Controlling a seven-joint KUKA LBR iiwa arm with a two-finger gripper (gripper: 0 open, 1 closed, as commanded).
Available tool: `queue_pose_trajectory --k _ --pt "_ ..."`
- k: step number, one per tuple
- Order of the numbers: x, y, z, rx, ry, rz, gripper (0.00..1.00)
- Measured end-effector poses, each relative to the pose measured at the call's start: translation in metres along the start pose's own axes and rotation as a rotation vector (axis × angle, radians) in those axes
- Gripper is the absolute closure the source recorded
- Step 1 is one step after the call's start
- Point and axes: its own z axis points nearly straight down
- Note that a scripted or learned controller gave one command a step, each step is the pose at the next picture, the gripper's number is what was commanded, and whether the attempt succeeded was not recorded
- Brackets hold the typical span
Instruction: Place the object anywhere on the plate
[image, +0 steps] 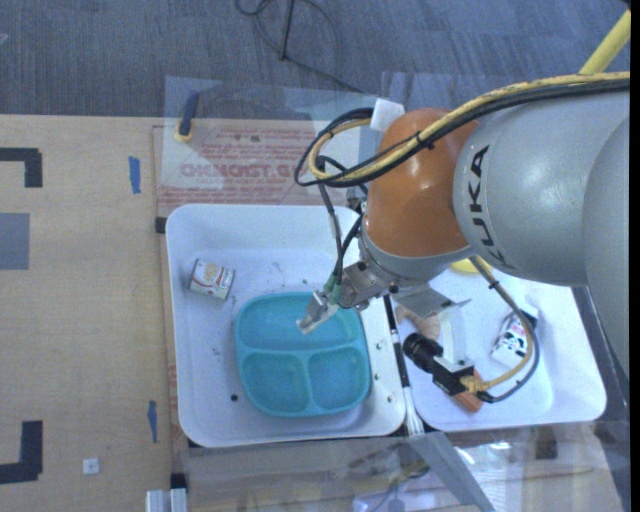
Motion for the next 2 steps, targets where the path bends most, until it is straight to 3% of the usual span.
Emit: queue_pose_trajectory --k 1,2 --pt "-0.001 0.001 -0.010 -0.003 0.000 0.003 1.00" --pt "0.045 0.072 -0.027 -0.002 -0.001 0.097 1.00"
